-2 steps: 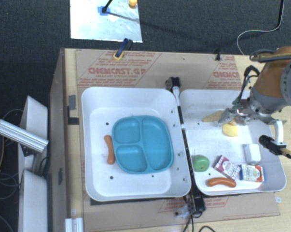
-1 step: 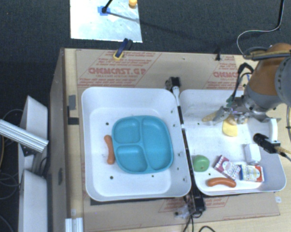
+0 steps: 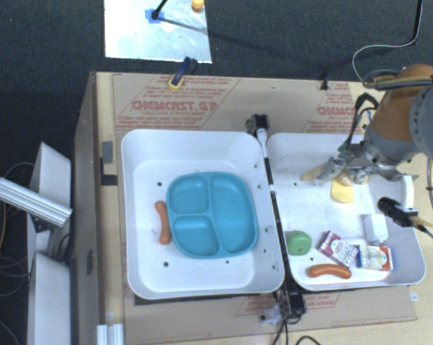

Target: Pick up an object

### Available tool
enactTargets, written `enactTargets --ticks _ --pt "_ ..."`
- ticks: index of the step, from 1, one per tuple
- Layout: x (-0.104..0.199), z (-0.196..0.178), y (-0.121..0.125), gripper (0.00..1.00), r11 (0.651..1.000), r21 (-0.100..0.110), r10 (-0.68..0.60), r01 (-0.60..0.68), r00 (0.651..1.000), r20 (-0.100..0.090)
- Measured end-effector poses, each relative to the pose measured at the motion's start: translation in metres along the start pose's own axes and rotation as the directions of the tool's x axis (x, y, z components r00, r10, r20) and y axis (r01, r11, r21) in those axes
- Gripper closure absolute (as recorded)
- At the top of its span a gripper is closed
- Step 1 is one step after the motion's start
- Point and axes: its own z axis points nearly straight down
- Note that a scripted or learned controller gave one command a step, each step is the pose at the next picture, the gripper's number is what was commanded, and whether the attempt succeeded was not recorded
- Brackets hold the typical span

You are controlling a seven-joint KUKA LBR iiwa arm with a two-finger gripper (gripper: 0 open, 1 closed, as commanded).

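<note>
Bench bears two white bins. Right bin (image 3: 410, 264), near edge: sausage (image 3: 329, 270), red packet (image 3: 338, 248), green ball (image 3: 299, 243). Farther in, yellow object (image 3: 342, 190) lies just below gripper (image 3: 336, 167); grip state cannot be told. Left bin (image 3: 141, 192): blue divided tray (image 3: 211, 214), second sausage (image 3: 162, 222) beside it.

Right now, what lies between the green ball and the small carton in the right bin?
In the camera view, a red and white packet lies between the green ball and the small carton.
</note>
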Motion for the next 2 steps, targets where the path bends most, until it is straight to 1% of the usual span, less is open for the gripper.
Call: enactTargets --ticks 1,2 --pt "-0.016 0.003 -0.001 0.0 1.0 0.0 0.001 -0.001 1.0 0.001" --pt "0.005 0.004 -0.001 0.0 1.0 0.001 -0.002 0.002 1.0 0.0"
